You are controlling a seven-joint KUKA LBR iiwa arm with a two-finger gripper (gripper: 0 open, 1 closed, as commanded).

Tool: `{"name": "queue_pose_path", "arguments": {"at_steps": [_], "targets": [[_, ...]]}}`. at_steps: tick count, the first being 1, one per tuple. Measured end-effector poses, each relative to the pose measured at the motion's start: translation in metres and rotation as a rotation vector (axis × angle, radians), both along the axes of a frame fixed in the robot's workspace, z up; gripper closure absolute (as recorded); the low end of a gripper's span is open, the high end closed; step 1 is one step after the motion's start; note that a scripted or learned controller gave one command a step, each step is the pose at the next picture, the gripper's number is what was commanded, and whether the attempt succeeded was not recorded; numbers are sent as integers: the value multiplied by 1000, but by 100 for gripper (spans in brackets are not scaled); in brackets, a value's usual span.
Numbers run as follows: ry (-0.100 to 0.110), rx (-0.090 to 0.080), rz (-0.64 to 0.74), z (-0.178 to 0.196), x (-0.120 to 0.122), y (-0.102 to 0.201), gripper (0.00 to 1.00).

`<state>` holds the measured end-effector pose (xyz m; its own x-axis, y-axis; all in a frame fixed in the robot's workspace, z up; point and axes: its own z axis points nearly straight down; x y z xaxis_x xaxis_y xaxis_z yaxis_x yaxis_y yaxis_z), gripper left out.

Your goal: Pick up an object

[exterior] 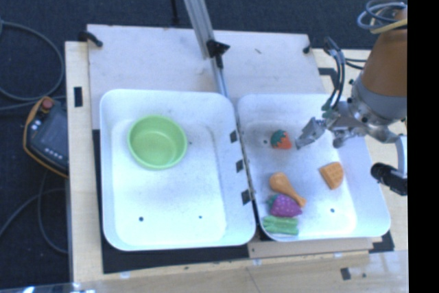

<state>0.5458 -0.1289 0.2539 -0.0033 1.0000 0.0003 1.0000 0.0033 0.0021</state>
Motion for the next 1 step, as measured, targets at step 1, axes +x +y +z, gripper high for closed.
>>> {"name": "queue_pose_path", "arguments": {"at_steps": [1], "targets": [[0,0,-1,0,0,0,0]]}}
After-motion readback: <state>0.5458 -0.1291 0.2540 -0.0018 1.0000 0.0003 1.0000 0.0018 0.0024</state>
